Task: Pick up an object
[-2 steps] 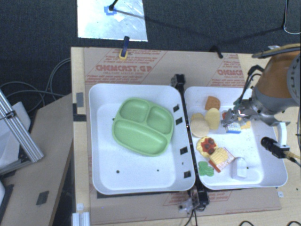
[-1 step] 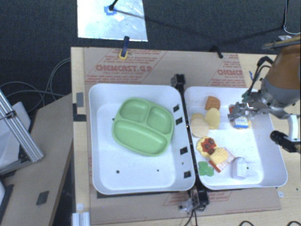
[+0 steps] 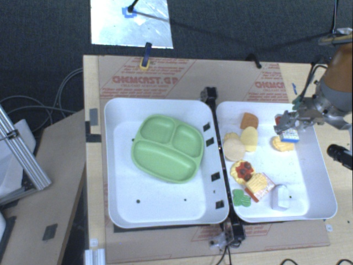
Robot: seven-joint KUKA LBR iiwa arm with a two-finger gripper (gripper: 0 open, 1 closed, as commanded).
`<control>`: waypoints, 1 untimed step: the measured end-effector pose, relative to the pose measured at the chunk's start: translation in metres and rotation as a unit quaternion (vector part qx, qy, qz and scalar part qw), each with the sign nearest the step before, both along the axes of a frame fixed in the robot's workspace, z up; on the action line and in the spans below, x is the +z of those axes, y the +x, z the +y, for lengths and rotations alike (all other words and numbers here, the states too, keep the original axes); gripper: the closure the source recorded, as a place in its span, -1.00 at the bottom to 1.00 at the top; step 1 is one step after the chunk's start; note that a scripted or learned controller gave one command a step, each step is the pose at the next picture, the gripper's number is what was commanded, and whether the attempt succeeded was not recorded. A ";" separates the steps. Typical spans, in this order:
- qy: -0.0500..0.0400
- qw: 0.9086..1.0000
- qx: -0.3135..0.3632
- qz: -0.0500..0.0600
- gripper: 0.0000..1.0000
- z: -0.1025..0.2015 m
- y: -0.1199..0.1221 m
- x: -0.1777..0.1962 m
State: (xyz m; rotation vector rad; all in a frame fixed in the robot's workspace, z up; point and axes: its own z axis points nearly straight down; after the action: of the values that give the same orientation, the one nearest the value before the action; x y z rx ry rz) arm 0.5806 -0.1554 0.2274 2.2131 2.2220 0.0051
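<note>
gripper sits right over the yellow toy near the right bin's far right edge, can't tell what it's doing, so I'd drop straight down and centre on it before lifting

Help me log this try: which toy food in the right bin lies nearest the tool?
The yellow piece by the right bin's far right side, just under the tool; the others lie further left.

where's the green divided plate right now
The green divided plate lies in the left bin in the camera view, roughly at its centre, across the divider from the toy food in the right bin.
</note>
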 end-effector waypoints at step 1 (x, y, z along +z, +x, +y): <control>0.001 1.000 0.003 0.001 1.00 0.057 0.029 0.003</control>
State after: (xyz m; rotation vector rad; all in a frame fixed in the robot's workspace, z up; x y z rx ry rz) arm 0.6098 -0.0983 0.2306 2.2080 2.2305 0.0067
